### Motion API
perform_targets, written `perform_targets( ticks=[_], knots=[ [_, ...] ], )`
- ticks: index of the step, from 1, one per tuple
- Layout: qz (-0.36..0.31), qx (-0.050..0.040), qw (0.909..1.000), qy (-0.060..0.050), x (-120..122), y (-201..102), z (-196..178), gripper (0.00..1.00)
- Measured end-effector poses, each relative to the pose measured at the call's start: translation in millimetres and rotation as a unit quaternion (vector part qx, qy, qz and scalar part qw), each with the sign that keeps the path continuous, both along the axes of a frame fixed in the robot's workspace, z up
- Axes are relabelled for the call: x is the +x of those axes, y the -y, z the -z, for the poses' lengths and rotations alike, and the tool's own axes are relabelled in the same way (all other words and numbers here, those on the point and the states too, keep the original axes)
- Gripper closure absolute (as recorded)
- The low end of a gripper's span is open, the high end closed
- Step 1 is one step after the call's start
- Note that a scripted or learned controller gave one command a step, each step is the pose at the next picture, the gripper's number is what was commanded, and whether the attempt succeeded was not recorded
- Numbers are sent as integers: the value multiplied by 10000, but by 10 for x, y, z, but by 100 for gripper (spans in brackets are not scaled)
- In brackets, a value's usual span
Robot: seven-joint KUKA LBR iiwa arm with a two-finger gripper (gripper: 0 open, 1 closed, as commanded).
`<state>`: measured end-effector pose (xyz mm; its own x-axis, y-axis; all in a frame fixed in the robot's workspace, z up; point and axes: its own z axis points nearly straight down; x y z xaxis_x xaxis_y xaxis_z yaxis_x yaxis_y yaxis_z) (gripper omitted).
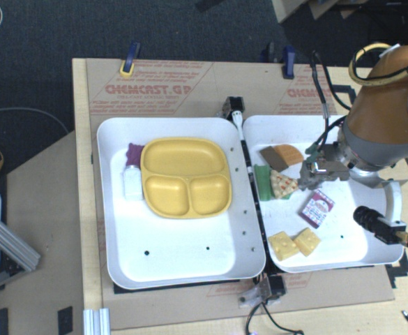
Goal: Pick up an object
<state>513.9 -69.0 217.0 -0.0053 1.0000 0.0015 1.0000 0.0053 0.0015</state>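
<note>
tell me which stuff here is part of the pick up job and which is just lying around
Job:
gripper
pizza slice
bread
green block
purple packet
cheese blocks
right bin

Lying about:
yellow tray
white bottle
purple item
left bin
clamps

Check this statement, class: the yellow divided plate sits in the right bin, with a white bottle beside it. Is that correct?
Not quite. The camera view shows the yellow divided plate in the left bin, not the right one. The white bottle does lie beside it.
</note>
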Motion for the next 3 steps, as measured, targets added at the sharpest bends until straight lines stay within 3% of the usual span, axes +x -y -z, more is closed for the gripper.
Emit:
perform_targets(
  ticks=[2,3],
  knots=[
    [-5,2,10000,-4,72,-1050,-120,100],
    [12,-8,10000,7,274,-1226,-67,100]
  ],
)
